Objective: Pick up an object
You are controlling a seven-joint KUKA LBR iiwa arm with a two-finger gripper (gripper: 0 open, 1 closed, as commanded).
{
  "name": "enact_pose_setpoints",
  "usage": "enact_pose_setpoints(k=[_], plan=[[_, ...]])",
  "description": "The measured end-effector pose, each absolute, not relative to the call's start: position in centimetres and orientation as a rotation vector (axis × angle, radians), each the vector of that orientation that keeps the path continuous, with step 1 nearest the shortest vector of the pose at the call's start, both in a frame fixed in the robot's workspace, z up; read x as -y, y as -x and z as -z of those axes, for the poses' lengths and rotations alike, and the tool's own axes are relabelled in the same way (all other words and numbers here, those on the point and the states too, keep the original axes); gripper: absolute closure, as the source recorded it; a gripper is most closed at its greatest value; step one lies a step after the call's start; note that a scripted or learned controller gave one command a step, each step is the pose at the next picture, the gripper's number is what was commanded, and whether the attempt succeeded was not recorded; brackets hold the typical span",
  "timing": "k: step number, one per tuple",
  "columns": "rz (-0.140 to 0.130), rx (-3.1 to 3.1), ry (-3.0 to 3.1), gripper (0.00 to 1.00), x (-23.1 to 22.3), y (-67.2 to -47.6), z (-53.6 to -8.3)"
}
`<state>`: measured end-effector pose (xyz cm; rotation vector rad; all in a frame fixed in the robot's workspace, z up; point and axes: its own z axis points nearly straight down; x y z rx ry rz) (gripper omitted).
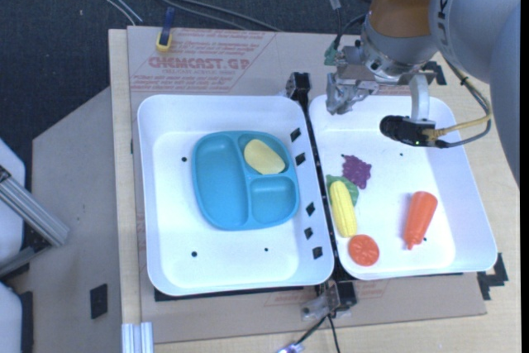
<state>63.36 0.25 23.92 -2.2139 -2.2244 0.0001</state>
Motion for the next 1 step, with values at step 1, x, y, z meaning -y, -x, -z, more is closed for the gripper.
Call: enact_pose_setpoints(k=[1], plan=[[-0.003,2.223,2.213,1.0,-5.39,-60.74,-22.63]])
